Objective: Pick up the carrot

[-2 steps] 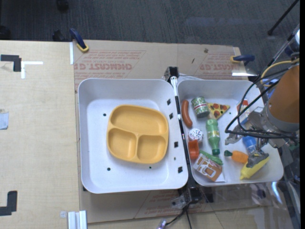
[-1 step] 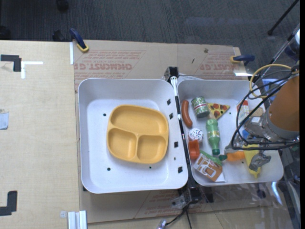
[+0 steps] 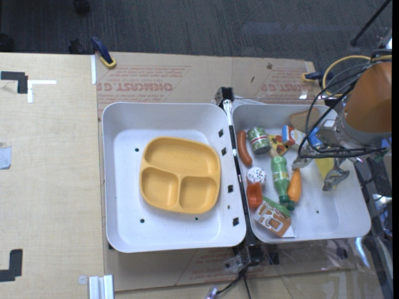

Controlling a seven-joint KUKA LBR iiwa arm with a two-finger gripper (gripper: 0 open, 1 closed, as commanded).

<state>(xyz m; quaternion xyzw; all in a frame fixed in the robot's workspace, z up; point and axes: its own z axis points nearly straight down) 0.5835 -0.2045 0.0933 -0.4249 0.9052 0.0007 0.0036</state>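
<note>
Camera view: carrot [image 3: 295, 186] lies in right bin [image 3: 349, 220], touching green bottle [image 3: 280, 177]. Gripper [image 3: 319, 171] hangs just right of carrot, fingers apart, nothing between them. Best way (just a guess): come straight down over carrot, keep off bottle, then squeeze.

End effector [image 3: 319, 171] hovers spread, just right of the carrot [image 3: 294, 186]

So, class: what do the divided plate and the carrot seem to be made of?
Divided plate: probably moulded plastic, matte yellow, with smooth rounded compartment walls. Carrot: likely toy plastic, even orange with a slight sheen; too small to be sure.
</note>
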